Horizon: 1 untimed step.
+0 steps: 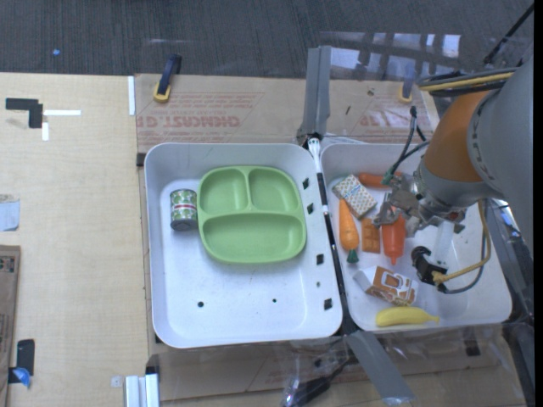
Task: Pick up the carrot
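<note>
One line of red print can be made out on the brown cardboard sheet (229, 108) lying just beyond the far rim of the left bin (161, 253). It stands upside down to the camera and seems to read "CHEMCAST GP". The labels on the small can and packets in the bins are too small to read.

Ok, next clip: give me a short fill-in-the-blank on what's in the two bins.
1. The green divided plate lies in the ____ bin.
2. The small can stands just ____ of the plate.
3. The carrot lies in the ____ bin.
4. The yellow banana lies near that bin's ____ edge.

Missing words: left; left; right; front (near)
</note>
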Available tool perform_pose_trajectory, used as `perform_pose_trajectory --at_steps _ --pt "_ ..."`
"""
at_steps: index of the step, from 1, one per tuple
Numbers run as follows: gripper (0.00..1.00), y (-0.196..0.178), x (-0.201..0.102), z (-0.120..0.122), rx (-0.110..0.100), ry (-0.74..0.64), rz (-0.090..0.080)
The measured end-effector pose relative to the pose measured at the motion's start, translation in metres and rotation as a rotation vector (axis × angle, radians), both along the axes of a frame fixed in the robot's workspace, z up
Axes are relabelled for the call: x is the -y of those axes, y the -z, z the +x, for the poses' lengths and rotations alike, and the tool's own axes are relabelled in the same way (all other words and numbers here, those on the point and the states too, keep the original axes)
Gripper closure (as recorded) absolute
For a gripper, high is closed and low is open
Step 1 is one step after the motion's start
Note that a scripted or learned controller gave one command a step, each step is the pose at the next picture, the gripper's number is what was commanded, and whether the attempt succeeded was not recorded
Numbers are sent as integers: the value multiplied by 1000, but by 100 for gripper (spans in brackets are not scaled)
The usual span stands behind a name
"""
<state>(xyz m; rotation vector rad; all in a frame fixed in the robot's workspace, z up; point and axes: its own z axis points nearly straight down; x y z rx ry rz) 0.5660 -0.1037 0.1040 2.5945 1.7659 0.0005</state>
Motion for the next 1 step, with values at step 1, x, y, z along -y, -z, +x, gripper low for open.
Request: perform_pose_trajectory --at_steps 1 --pt "100 -87 -63 -23 -6 19 1"
